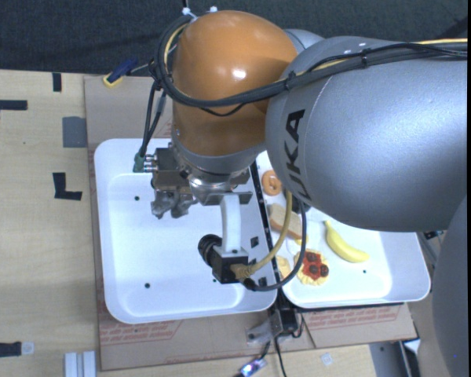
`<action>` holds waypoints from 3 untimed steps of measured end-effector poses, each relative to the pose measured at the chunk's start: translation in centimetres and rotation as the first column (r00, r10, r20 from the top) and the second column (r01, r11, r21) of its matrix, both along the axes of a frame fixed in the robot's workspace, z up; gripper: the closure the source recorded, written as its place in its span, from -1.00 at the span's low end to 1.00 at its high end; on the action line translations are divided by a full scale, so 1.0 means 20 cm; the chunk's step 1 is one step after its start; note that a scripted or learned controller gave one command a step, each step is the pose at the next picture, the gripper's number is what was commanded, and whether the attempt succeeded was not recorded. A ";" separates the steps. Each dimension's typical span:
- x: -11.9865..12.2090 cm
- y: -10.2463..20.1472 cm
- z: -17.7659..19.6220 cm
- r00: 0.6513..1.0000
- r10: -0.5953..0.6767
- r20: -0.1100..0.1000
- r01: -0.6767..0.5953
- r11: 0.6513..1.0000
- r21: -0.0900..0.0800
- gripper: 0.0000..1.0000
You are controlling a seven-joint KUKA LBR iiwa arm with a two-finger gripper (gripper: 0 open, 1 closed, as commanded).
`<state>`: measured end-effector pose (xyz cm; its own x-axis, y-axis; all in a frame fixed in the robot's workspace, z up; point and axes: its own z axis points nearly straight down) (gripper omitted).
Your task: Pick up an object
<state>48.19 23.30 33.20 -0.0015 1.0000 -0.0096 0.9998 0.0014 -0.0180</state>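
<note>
Arm (361, 132) reaches in from the right and covers most of the far half of the right bin (381, 280). Its orange band (228, 61) sits over the far edge of the left bin (133, 242). Tool (171, 204) hangs over the left bin, above the far-middle part of its bare white floor. Tool state: can't tell from this angle, the wrist body blocks the view. I also can't tell whether it touches the bin floor. All pickable objects are in the right bin, well apart from the tool. The banana (345, 243) lies flat in the middle of the visible strip, curved, with its tip pointing near-right. The tart (314, 267), round with a red topping, is at the near-left of that bin, just beside the banana with a small gap between them. The donut (272, 183) is at the far-left by the wall next to the left bin, partly hidden under the arm. A pale bread-like piece (289, 225) lies between donut and tart, too covered to identify. Both bins sit on a cardboard sheet (165, 332) on the desk (31, 250). There are black tape marks (6, 112) on the desk left of the bins.
</note>
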 end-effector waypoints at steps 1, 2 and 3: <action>0.21 0.00 0.75 0.999 0.001 0.033 -0.002 1.000 0.016 1.00; 0.12 -0.08 1.03 1.000 0.001 0.023 -0.002 1.000 0.012 1.00; 0.00 0.00 0.36 1.000 0.002 0.002 -0.002 1.000 0.002 1.00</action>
